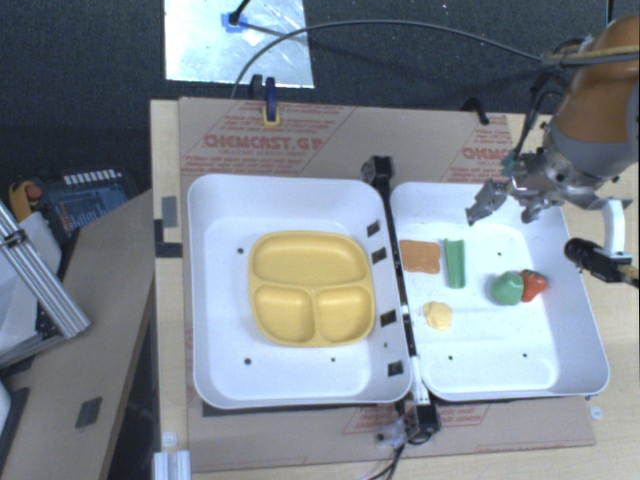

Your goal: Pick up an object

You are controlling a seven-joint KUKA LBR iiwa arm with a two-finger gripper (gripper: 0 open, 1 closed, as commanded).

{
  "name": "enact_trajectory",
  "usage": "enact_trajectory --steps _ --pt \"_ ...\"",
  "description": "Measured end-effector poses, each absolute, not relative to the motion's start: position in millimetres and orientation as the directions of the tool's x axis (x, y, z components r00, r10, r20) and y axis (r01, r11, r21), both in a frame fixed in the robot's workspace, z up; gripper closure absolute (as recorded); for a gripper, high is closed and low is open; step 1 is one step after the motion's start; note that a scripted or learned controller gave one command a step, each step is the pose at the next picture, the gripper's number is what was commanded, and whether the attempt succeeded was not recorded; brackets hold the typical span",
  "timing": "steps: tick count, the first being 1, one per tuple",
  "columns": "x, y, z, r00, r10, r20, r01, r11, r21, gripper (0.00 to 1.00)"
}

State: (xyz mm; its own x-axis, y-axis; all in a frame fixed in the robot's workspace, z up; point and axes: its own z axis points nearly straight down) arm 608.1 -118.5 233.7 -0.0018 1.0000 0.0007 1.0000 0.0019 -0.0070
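Observation:
The right bin (560, 353) holds several small items. An orange slab (420, 257) lies by its left wall, with an upright green stick (455, 263) beside it. A pale yellow lump (438, 315) sits below them. Toward the right wall a green rounded piece (507, 288) touches a red-orange piece (535, 285). My gripper (505, 206) hangs over the bin's far end, above and beyond the items. Its fingers (482, 206) are spread open with nothing between them.
The left bin (215, 228) carries a yellow divided tray (310, 286). A black hinge strip (392, 268) runs between the bins. A black cable (400, 28) arcs over the dark back area. Equipment (70, 198) sits off the bench's left side.

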Motion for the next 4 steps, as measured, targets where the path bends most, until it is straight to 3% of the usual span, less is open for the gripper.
enact_trajectory --steps 1,3,4 --pt "610.0 -118 238 -0.003 1.000 0.000 1.000 0.003 0.001 0.00" --pt "607.1 -116 113 -0.001 1.000 0.001 1.000 0.001 -0.003 0.00" --pt "608.4 -116 85 0.000 1.000 -0.001 1.000 0.000 0.003 0.00"
